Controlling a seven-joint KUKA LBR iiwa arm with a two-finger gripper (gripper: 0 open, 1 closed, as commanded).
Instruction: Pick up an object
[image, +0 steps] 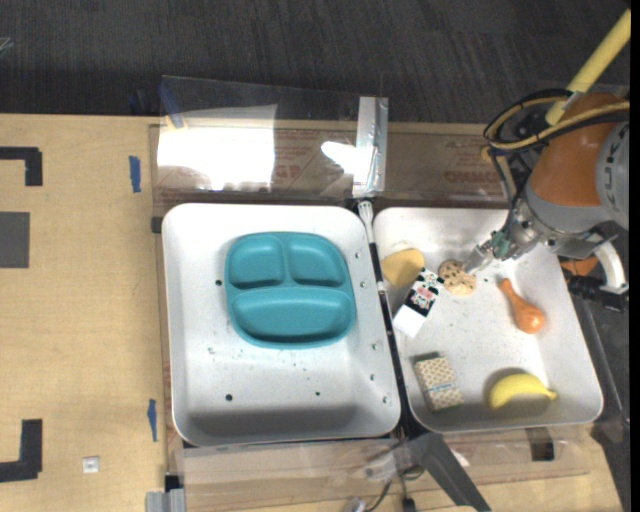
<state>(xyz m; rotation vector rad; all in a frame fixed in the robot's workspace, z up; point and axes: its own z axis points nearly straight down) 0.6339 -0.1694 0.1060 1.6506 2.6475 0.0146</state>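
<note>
Low over the right bin (585, 330), the gripper (478, 257) reaches in from the far right corner, its metal tip just beside a small round cookie-like piece with dark specks (458, 278); whether it touches that piece cannot be told, and whether it is wide, narrow or gripping anything cannot be told either. Behind it rises the grey arm with its orange band (565, 165), with a yellow rod and dark cables above.

Several things lie in the right bin. A tan rounded lump (402, 266) sits near the far left corner, close to the bin's left wall. Just in front of it lies a white card with a dark printed figure (420, 300), tilted, near the speckled piece. An orange item with a round end and a narrow handle (522, 306) lies towards the right side, well apart from the card. A yellow banana (518, 390) rests near the near right corner. A small patterned beige block (438, 381) lies near the near left corner.

Filling much of the left bin (190, 350), a teal divided tray (289, 288) sits in its far half, with three compartments. Both bins stand side by side on the counter (70, 330), their inner walls touching. A clear plastic sheet (265, 150) stands behind the left bin's far edge
</note>
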